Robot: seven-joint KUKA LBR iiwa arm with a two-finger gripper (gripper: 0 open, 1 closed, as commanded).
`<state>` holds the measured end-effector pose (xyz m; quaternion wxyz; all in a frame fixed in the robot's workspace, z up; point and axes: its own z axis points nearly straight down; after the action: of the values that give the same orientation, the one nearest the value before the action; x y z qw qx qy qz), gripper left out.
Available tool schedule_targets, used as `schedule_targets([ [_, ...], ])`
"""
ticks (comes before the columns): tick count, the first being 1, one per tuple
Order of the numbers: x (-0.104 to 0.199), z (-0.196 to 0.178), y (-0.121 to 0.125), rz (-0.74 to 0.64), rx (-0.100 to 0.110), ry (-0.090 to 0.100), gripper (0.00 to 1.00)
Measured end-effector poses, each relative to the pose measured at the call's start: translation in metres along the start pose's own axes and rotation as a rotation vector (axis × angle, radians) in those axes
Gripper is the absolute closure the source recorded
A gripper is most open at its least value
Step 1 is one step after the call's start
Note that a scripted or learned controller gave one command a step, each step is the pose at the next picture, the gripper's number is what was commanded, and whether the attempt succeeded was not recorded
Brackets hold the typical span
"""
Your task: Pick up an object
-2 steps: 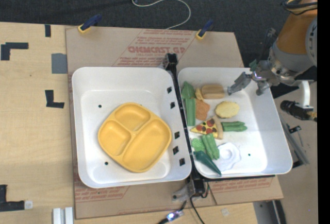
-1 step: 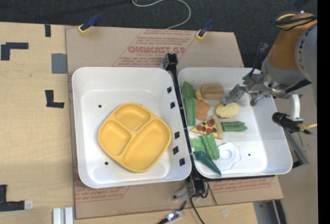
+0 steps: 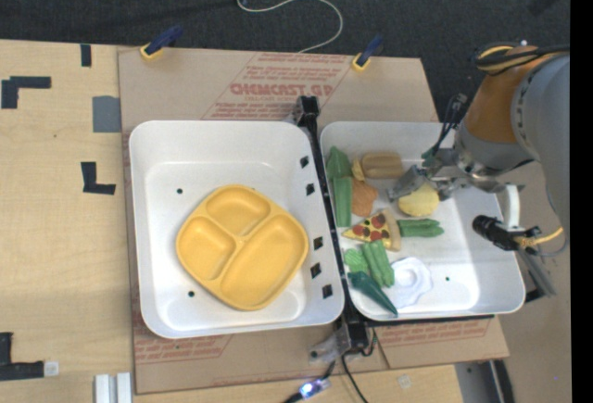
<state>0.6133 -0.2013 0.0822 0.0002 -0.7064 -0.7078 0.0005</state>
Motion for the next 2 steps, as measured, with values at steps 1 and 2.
schedule_targets([
  [1, 0.000, -0.020, 0.006, -0.002, -0.019, -0.004, 1.00],
  [2, -0.005, -0.083, 0.008, 0.001, -0.006, -0.001, 1.00],
])
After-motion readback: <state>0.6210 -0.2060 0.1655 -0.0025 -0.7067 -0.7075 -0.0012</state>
